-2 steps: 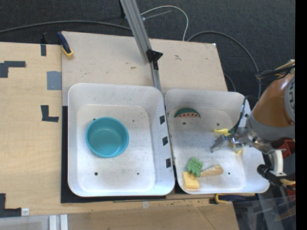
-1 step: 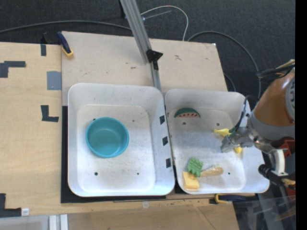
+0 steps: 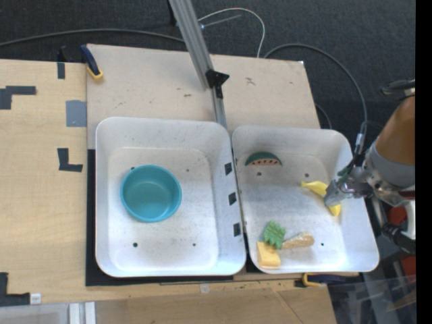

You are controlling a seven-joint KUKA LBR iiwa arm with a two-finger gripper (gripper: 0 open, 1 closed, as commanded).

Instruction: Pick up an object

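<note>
The right bin (image 3: 351,248) holds several small things. A yellow banana-like piece (image 3: 313,187) lies by the bin's right wall, and my gripper (image 3: 336,196) is low over its right part, covering the middle of it. A yellow tip (image 3: 335,210) sticks out just below the gripper. A watermelon slice (image 3: 263,159) lies at the bin's far side. A green leafy piece (image 3: 273,233), a tan stick-shaped piece (image 3: 298,241) and a yellow block (image 3: 268,255) sit near the front edge.
A teal bowl (image 3: 151,193) stands in the left bin (image 3: 108,248). A slanted metal pole (image 3: 196,39) crosses above the bench and ends where the two bins meet. Cables run over the dark floor behind.
</note>
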